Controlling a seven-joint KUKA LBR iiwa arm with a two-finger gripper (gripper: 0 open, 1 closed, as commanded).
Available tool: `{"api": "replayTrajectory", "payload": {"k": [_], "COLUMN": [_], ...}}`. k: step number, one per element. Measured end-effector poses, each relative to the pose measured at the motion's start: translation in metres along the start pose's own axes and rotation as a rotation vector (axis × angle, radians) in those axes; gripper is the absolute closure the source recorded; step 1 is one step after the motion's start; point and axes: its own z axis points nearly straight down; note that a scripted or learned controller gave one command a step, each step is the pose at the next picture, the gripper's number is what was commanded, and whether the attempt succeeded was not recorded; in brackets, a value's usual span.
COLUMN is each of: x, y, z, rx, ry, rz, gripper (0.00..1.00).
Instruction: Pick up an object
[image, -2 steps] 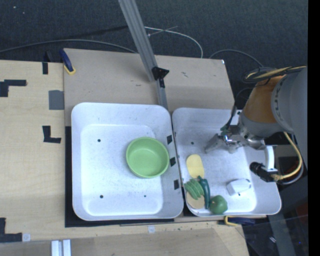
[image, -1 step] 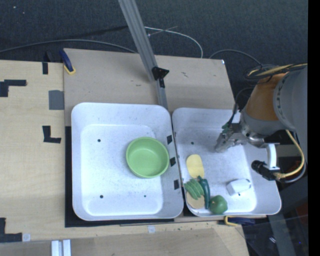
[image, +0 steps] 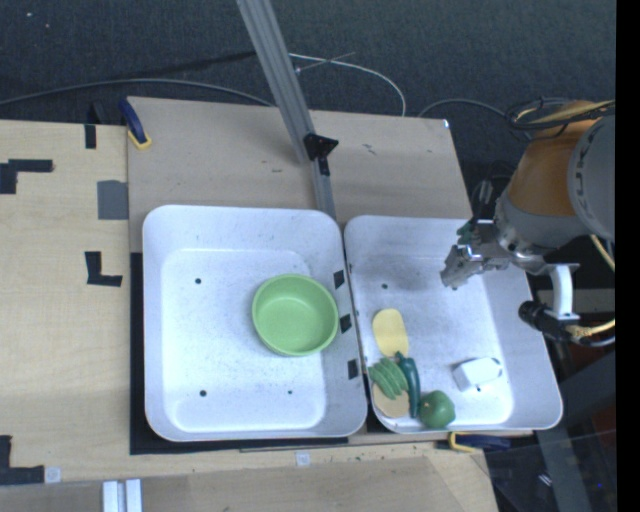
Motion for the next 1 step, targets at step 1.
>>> {"api": "replayTrajectory", "payload": {"k": [1], "x": [0.0031], "y": [-0.0021], "z": [-0.0432], "rx": [0.001], "ry": [0.000], "rz": [0.001], "gripper": [1.00]}}
